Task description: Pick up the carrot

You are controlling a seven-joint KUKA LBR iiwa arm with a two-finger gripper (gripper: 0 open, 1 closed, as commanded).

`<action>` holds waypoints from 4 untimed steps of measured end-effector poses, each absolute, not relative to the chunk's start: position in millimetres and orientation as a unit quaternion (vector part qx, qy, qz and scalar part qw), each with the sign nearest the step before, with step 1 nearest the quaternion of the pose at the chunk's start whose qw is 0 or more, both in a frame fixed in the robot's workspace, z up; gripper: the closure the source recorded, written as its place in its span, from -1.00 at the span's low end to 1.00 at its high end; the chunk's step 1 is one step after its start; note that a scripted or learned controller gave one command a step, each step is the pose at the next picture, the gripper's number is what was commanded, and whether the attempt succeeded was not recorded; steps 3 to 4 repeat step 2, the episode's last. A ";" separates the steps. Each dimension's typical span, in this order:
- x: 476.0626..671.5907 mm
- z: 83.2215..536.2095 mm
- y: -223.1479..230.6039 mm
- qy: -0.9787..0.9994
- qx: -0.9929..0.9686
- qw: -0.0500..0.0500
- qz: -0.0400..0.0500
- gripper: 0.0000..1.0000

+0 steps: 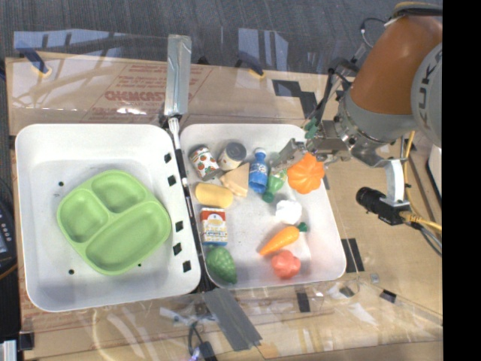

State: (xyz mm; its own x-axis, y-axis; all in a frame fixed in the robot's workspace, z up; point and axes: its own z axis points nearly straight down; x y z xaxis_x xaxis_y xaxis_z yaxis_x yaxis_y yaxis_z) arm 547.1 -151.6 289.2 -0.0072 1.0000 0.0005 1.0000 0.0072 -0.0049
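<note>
1. Lying in the right bin [331, 241], lower right part: carrot [279, 239], orange, green top pointing up-right, tilted diagonally.
2. Sitting just above the carrot: white garlic-like piece [288, 211]; just below, touching or nearly: pink-red fruit [285, 264].
3. Hovering over the right bin's upper right corner: gripper [294, 150], well apart from the carrot, next to an orange pumpkin [305, 174].
4. Finger opening: cannot tell, blurred against the clutter.
5. Crowding the bin's middle: blue bottle [258, 171], yellow piece [214, 195], small juice carton [214, 226], green item [222, 265], small can [234, 154].
6. Resting in the left bin [45, 284]: green divided plate [113, 220].
</note>
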 end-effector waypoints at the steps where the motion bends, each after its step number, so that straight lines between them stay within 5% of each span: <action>1: 515.0 127.8 -210.6 -0.667 -0.745 0.004 0.002 -1.00; 2: 502.8 92.6 -202.2 -0.728 -0.686 0.000 -0.001 -1.00; 4: 502.8 92.6 -202.2 -0.728 -0.686 0.000 -0.001 -1.00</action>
